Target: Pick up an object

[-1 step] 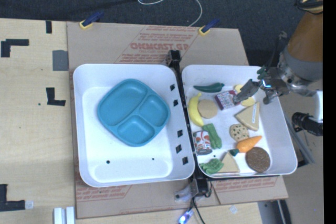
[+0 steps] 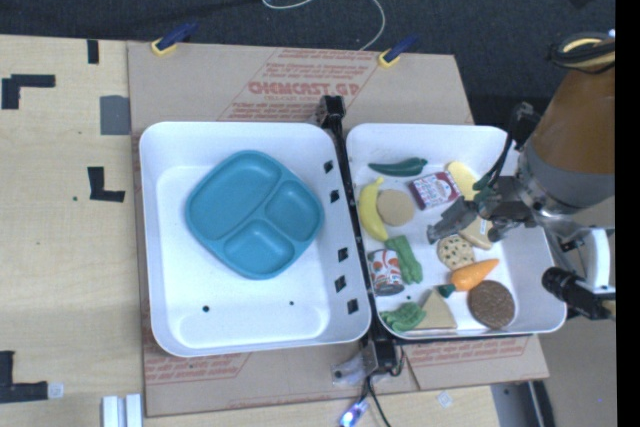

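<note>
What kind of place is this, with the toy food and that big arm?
Probably a robotics lab test bench. A robot arm reaches over two white bins, one holding a blue divided plate, the other toy food such as a banana and a carrot, all on taped-down cardboard.

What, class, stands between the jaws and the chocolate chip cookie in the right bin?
Nothing visible does. The gripper hangs just above the cookie in the right bin. Close neighbours crowd the cookie, though: the carrot just below it, a pale cracker to its right and the green beans to its left.
</note>
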`<state>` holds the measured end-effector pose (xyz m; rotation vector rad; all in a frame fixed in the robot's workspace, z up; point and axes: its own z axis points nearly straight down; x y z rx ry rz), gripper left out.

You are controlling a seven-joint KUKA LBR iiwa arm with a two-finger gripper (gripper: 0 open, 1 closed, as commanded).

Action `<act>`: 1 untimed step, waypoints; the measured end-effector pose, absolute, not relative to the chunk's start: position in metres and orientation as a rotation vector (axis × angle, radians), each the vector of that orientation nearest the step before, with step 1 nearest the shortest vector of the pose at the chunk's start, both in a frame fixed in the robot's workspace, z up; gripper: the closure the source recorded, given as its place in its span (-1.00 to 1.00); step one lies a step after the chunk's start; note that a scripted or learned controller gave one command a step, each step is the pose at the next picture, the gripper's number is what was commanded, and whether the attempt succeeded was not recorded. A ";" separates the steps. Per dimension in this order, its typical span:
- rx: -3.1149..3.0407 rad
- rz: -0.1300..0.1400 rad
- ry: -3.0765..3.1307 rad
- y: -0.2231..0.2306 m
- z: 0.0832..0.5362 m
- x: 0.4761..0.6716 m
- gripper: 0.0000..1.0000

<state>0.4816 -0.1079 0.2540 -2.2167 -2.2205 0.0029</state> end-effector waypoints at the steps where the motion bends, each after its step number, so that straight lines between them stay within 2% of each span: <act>1: -2.217 0.003 -2.222 -0.109 0.264 0.483 1.00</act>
